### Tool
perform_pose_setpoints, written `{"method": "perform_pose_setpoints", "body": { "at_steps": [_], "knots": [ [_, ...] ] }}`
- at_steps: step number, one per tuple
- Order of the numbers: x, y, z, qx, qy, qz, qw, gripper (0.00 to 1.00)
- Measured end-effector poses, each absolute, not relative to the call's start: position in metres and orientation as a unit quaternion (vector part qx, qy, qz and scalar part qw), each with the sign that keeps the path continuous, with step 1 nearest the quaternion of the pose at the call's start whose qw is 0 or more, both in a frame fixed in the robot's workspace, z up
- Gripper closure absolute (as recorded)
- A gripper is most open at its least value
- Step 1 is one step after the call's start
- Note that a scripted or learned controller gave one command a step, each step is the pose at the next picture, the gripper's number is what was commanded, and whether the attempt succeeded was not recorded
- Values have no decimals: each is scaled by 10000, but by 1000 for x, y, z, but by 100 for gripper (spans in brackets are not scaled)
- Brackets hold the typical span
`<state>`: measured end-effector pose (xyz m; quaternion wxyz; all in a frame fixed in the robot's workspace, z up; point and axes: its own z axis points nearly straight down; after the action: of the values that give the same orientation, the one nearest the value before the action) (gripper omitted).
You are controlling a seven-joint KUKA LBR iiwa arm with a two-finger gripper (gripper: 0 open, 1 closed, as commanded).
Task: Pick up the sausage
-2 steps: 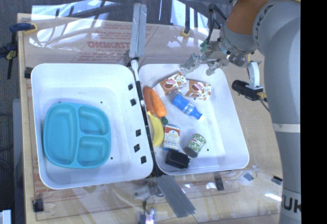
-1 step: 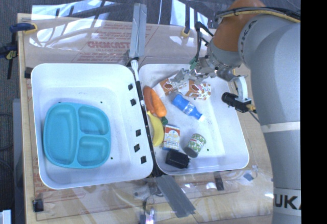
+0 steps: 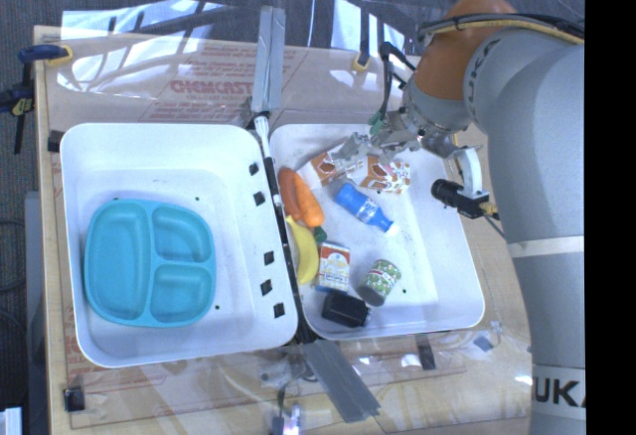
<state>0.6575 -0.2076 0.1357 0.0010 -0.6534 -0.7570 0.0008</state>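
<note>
Now the pincer [image 3: 350, 150] hovers beside the sausage [image 3: 383, 175] in the right bin [image 3: 449, 276].

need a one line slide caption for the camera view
KUKA arm's gripper hovers over the right bin's far corner among toy food; blue divided tray lies in the left bin.

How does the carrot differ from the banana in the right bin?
The carrot is orange and fairly straight; the banana is yellow and curved. The carrot lies farther up the right bin, the banana just below it, nearer the small carton. Both lie along the bin's left wall, roughly end to end.
</note>
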Motion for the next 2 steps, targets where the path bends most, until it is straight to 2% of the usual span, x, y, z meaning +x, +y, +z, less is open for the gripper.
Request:
{"method": "perform_pose_setpoints", "body": {
  "at_steps": [2],
  "knots": [
    [657, -208, 136, -6534, -7570, 8, 10, 0]
  ]
}}
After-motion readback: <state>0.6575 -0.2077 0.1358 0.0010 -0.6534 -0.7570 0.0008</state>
